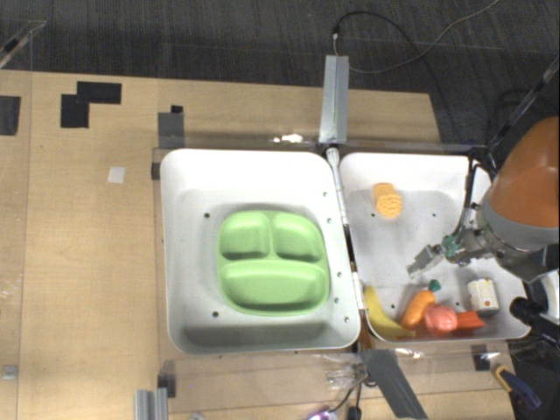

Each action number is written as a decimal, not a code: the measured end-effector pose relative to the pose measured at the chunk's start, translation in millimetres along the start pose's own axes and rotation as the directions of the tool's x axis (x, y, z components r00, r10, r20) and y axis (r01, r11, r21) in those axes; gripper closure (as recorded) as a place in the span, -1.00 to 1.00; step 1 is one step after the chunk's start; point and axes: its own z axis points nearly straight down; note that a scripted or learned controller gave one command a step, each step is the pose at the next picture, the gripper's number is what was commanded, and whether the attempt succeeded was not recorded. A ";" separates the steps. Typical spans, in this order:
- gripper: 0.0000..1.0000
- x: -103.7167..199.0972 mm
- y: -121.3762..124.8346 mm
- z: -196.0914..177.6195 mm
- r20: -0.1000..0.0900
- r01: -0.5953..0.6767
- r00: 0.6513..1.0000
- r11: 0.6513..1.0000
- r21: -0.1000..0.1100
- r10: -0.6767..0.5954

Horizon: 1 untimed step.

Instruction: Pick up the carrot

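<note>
1. The arm reaches in from the right over the right bin [411, 169]; its gripper [429, 259] hangs with fingers apart, holding nothing, just above the carrot [417, 307].
2. The carrot lies near the bin's front edge, between a banana [381, 316] and a red fruit [441, 320].
3. A yellow waffle [388, 200] sits farther back.
4. The left bin [184, 234] holds a green divided plate [272, 261].

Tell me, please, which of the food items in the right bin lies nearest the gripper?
The carrot, orange with a green top, lies just below the gripper; the others sit farther off.
</note>
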 end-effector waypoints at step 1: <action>-1.00 -16.6 -3.4 87.3 0.002 0.003 1.000 1.000 -0.005 -0.003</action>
